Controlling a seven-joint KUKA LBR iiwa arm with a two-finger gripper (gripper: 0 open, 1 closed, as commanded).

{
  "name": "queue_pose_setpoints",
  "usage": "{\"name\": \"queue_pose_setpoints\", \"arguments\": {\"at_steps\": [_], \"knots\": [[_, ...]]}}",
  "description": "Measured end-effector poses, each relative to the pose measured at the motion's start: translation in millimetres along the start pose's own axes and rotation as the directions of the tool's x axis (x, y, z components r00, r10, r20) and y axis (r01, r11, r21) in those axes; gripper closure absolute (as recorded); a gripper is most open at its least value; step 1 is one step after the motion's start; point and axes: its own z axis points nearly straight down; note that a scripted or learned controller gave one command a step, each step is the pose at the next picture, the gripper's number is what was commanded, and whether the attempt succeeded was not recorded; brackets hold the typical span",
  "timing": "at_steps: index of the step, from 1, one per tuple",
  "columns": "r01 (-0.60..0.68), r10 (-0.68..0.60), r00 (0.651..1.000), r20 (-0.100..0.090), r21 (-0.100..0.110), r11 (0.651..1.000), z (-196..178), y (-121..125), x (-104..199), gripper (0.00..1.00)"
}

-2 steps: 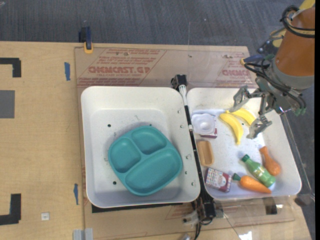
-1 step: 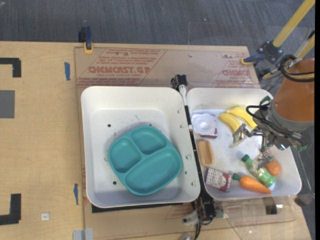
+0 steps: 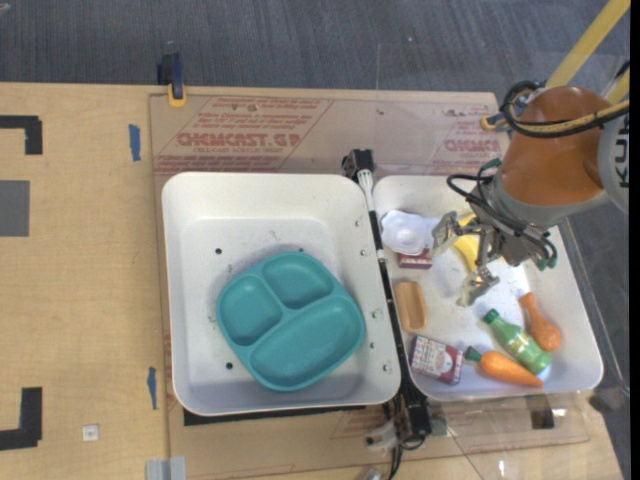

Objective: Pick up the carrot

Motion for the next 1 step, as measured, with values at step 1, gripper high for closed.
{"name": "queue_pose_setpoints", "arguments": {"at_steps": [1], "knots": [[0.084,-0.084,0.996,0.007,0.015,0.996,-101.5,-77.0,34.9,0.0]]}}
